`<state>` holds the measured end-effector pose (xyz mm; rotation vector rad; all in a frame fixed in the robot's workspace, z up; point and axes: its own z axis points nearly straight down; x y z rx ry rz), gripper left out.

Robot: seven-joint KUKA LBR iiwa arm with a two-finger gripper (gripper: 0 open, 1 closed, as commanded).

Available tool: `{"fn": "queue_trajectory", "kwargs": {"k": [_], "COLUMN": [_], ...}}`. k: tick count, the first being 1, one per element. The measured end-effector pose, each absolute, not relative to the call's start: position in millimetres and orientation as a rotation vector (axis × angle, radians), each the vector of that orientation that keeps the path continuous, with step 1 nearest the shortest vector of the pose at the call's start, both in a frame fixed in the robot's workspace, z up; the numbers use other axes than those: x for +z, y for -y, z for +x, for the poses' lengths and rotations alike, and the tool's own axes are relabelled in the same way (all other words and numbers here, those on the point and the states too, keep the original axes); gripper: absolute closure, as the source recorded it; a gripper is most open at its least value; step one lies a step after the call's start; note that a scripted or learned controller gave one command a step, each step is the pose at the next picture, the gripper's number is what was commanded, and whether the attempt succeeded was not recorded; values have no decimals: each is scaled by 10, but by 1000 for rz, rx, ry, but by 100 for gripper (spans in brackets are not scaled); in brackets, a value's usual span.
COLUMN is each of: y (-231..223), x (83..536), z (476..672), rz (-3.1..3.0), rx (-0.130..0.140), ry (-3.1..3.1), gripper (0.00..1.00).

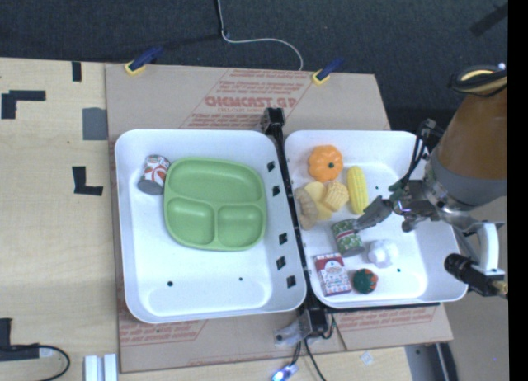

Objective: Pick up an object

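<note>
Green can (347, 237) lying tilted in the middle of the right bin (410, 145), long axis running from lower right up toward upper left. Just above it and touching or nearly so, gripper (369, 213) reaching in from the right, dark tip over the can's upper right edge; open or closed, cannot tell. Beside the can on its right, a small white object (379, 252). Below, a red-and-white carton (331, 275) and a round green-and-red piece (364, 281) near the bin's front wall. Above, a yellow corn cob (356, 189) standing nearly upright in the view, a yellow toy (334, 196), a pale piece (308, 204), and an orange pumpkin-like fruit (325, 162) toward the back.

In the left bin (206, 295), a green divided tray (214, 204) with a small red-and-white can (153, 174) touching its left edge.

Both bins set on a cardboard sheet (247, 95) clipped at its far edge, over a light wooden bench (49, 231) marked with black tape. Behind, dark grey carpet (99, 0) crossed by a thin white cable (247, 39).
</note>
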<state>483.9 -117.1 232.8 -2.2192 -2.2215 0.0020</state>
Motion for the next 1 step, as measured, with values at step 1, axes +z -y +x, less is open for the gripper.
{"fn": "queue_trajectory", "kwargs": {"k": [1], "y": [553], "x": [3807], "z": [4857], "rz": [-2219], "rx": [-19], "ry": [2240], "gripper": [0]}}
